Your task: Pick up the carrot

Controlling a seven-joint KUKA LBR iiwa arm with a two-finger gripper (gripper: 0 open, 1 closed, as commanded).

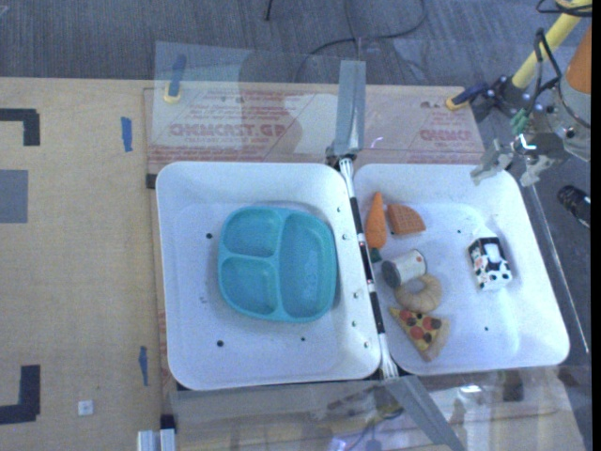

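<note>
Right now I see the carrot (376, 220) lying untouched by the right bin's (545, 341) left wall, the gripper (515, 153) off at its far corner; its grip state I cannot tell.

Light even, bright, diffuse, from overhead. White bins (188, 346) near overexposed, detail on walls washed out. Faint soft shadow beside teal plate (278, 263). Pale glare on clear plastic sheet (216, 73) at top. Overall focus soft, colours slightly cool; small objects grainy, edges fuzzy.
</note>
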